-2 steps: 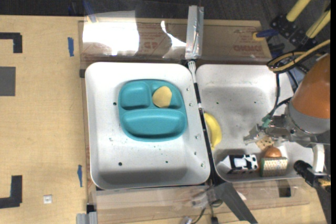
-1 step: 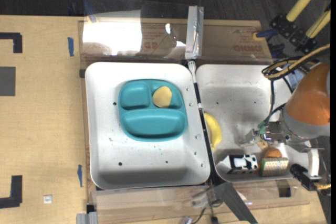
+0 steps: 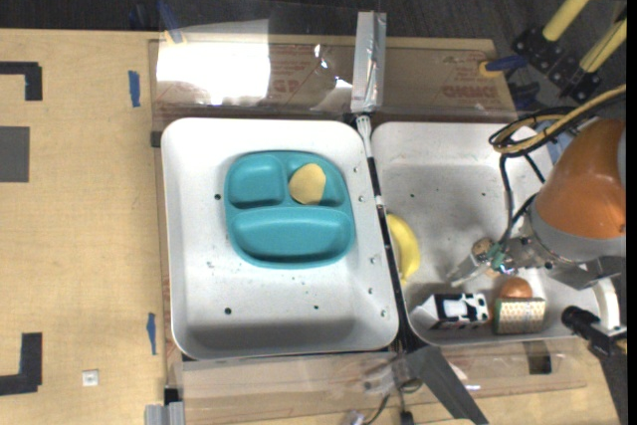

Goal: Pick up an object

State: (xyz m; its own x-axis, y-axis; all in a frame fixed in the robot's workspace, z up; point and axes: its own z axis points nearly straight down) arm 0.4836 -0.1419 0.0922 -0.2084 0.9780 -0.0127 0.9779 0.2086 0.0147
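Objects crowd the right bin's [image 3: 438, 149] near edge: a black-and-white toy car [image 3: 462, 310], a small brown-and-tan can [image 3: 520, 307] with no readable label, a yellow banana [image 3: 403, 245] by the divider. Gripper [image 3: 495, 257] hovers just above them; its grip state cannot be told. A teal tray [image 3: 289, 232] holding a yellow ball [image 3: 308, 183] sits in the left bin [image 3: 189, 214].

Lemon [image 3: 308, 183] in teal tray [image 3: 289, 234], perhaps

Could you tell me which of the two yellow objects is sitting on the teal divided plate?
The round yellow ball, resting in the teal divided plastic plate's upper-right compartment in the left bin. The other yellow banana-like piece lies against the right bin's left wall.
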